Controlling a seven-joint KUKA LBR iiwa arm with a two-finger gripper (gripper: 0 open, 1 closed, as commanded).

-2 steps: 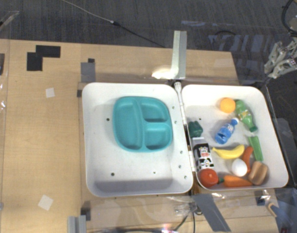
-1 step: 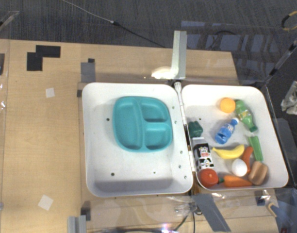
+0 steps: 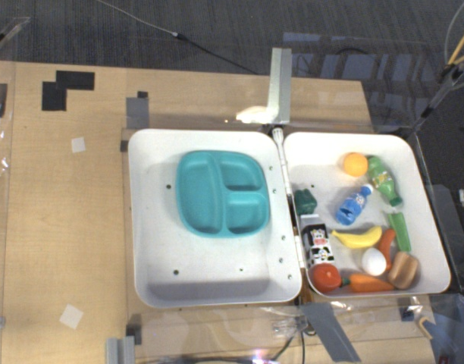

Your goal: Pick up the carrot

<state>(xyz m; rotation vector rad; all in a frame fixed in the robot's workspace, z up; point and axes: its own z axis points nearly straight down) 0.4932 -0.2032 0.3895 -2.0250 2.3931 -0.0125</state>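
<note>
- Currently, the carrot lies flat along the near wall of the right bin, in that bin's near corner region.
- Its orange body points across the bin, between a red tomato at one end and a brown potato-like item at the other; both appear to touch it or sit just beside it.
- A white egg rests just behind the carrot, and a banana lies behind the egg.
- Further back in the same bin are a blue bottle, an orange, a green bottle, a green cucumber-like stick, a small dark green block and a small printed carton.
- The left bin holds a teal divided plate, well apart from the carrot.
- Both bins sit side by side on the wooden surface.
- No arm is over the bins, so the state of the fingers cannot be told.
- Judgement: the task is at its start; the carrot is untouched.
- Judgement: the crowding explains the difficulty. The bin wall blocks one long side and the egg crowds the other, so a descent with the fingers spanning the carrot's narrow width, near its middle, looks most workable.
- Risk: a finger may strike the egg or the wall and push the carrot aside.
</note>
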